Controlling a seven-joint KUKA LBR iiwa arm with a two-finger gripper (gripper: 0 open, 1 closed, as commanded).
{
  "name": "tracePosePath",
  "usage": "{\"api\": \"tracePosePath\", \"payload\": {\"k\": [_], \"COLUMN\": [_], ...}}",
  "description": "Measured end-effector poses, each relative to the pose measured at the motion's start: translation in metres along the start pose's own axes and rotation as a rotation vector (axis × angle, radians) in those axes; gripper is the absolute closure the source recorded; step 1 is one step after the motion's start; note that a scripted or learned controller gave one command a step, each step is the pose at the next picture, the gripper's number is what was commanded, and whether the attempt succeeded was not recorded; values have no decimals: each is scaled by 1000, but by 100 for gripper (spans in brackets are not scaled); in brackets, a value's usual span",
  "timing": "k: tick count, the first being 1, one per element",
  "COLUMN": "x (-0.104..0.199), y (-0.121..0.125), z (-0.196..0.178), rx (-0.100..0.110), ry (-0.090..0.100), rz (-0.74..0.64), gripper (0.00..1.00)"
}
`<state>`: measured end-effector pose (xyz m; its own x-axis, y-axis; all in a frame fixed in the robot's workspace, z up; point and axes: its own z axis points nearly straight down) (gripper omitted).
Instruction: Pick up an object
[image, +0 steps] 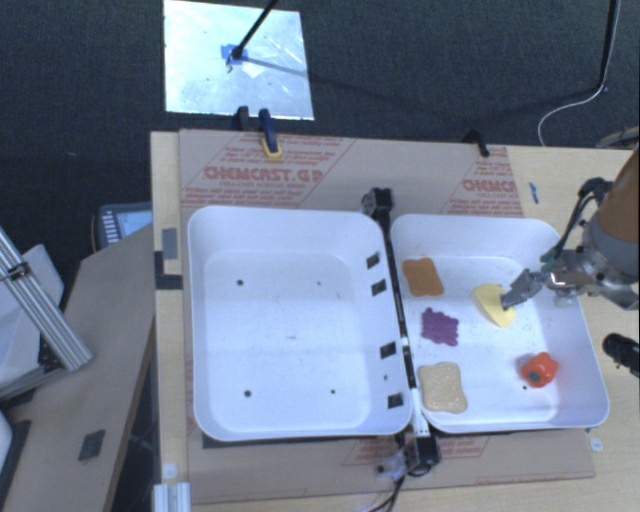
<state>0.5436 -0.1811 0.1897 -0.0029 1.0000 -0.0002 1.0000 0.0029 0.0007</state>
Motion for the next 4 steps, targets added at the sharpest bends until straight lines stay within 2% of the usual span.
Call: {"api": "tracePosePath", "payload": {"k": [1,2,3,4], "x": [18,17,59,180], "y": [40,38,-23,11], "z": [-255,-256,-276,-212], "rx": [-22,-7,-3,4], "ry": [-6,-3,1,4], "rz": [-5,-7,-4,-14], "gripper": [0,100,100,100]}}
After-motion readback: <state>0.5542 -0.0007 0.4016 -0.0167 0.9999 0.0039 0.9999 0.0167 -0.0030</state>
